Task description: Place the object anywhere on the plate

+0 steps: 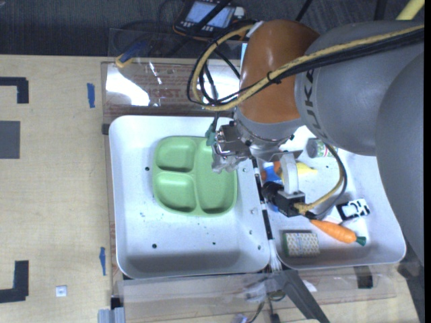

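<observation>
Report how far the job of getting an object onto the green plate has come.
Done: the gripper has been brought over the right edge of the green plate in the left bin. In hand: whether it carries anything cannot be told from this angle. Left: no object lies on the plate's visible sections, and the toy carrot and sponge sit in the right bin.

A pale wooden desk (54,200) is marked with black tape corners (15,89) and blue tape strips (90,94); dark floor (81,12) is seen beyond.
</observation>
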Controlling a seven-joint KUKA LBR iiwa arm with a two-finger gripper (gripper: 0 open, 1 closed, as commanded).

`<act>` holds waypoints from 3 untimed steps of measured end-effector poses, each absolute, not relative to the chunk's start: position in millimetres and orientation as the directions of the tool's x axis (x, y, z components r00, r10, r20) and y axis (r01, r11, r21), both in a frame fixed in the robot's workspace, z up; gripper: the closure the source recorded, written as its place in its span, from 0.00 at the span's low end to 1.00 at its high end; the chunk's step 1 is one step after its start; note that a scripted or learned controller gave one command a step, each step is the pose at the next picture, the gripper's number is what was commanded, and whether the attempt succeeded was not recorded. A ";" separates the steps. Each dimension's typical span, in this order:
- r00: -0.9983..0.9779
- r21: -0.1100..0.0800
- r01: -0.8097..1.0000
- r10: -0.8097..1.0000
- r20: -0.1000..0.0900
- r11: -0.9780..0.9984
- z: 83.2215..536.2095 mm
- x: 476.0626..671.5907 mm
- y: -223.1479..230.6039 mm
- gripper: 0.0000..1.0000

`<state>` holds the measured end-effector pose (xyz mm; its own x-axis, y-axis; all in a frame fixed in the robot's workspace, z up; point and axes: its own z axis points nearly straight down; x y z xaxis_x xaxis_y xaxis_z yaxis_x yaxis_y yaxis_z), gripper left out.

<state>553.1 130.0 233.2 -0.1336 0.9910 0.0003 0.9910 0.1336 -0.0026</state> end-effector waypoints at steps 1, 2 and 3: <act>-0.339 0.001 0.941 0.941 -0.001 0.339 206.6 594.1 42.3 1.00; -0.648 0.005 0.762 0.762 -0.004 0.648 291.3 636.7 63.1 1.00; -0.484 0.000 0.875 0.875 0.000 0.484 205.8 632.8 97.7 1.00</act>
